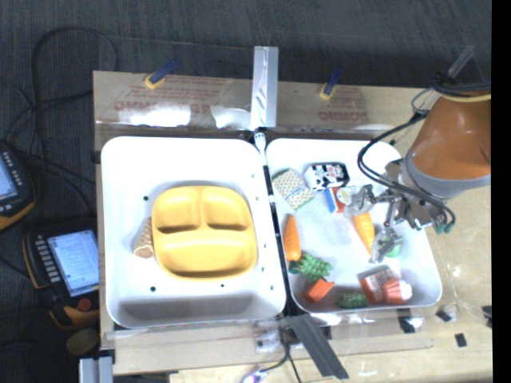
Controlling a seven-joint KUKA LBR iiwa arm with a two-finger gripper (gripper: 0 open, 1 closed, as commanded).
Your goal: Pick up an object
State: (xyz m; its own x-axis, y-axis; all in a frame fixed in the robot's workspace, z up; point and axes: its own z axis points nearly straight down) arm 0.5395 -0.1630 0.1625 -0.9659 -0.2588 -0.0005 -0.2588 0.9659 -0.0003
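two white bins, one yellow tray, two carrots

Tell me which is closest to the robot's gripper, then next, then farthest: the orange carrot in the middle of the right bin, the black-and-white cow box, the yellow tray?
1. Orange carrot, just left of the gripper.
2. Cow box, up-left, at the right bin's back.
3. Yellow tray, in the left bin.

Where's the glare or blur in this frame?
Camera view: soft throughout; left bin rim bright and washed out, yellow tray shows mild sheen; small items in the right bin smear together; gripper detail too blurred to resolve.
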